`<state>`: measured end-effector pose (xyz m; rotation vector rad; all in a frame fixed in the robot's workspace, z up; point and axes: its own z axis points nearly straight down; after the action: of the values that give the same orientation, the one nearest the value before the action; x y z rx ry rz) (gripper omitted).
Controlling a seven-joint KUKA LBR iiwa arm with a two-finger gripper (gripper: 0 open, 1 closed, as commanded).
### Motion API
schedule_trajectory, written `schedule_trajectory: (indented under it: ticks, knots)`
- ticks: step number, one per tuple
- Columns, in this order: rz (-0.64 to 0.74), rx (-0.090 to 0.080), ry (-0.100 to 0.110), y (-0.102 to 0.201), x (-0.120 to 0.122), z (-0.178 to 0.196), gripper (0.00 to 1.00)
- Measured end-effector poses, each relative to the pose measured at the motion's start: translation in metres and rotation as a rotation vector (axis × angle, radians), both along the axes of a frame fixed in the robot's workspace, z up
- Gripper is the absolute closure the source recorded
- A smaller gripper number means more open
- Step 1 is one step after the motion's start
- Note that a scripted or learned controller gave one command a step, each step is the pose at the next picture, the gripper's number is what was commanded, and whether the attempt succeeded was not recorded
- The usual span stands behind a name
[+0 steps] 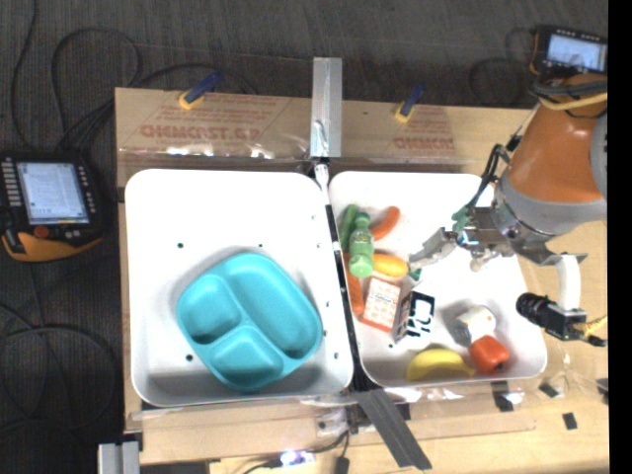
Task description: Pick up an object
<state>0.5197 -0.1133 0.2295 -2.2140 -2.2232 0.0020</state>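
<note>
Two shallow white plastic bins found side by side on the desk, left bin [197, 205] and right bin [444, 197]. Judged the step in hand as the approach, with nothing lifted yet. Saw the pincer [427, 252] hanging low over the middle of the right bin, reaching in from the right; could not tell whether open or closed, and made out no object held in it. Found the likely targets crowded along the right bin's left side: green plastic bottle [361, 245], orange toy carrot [386, 221] just beside it, yellow-orange toy fruit [391, 265] nearest the pincer, and flat orange-and-white packet [381, 302] below. Noted also a black card with white marks [420, 314], a white cylinder [475, 318], a red-orange block [490, 354] and a yellow toy banana [438, 364] towards the near edge. Spotted only a teal divided plate [249, 319] in the left bin. Reckoned the next move called for settling on one piece, squaring up over it and coming down without nudging close neighbours. Read red lettering on the taped sheet [197, 131] behind the bins as roughly "CHEMCAST GP", though faint. Could not read the packet's print or the card's marks.
</note>
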Motion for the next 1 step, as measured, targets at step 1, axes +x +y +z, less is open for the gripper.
schedule_trajectory:
  ticks: [1]
  knots:
    - [0.119,-0.003,-0.013,0.0,-0.0307,-0.1248,0.0]
